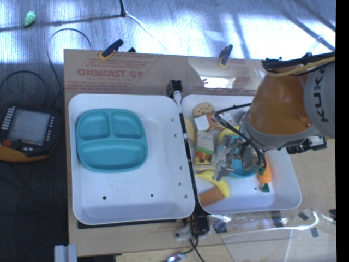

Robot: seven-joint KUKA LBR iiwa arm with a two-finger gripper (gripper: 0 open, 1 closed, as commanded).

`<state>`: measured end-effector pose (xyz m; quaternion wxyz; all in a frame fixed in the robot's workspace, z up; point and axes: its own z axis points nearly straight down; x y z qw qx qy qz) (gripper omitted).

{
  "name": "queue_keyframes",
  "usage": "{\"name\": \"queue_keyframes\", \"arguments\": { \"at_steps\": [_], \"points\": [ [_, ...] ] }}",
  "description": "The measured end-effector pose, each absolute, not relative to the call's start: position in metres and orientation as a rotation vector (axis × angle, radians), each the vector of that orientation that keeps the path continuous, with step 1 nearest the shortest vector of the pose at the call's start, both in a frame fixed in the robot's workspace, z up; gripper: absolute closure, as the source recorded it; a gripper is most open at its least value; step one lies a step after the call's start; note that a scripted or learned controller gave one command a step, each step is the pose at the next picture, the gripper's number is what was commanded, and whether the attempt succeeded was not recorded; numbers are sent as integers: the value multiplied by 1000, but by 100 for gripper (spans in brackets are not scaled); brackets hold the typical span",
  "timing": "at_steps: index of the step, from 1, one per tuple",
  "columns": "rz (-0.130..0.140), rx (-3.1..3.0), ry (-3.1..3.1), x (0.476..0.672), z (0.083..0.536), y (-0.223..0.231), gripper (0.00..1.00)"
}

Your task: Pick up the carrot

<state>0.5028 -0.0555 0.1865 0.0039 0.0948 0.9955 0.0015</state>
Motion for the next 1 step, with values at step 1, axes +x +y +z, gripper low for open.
{"name": "queue_keyframes", "arguments": {
  "at_steps": [1],
  "points": [
    [-8,41,3126,487,363,-113,100]
  ]
}}
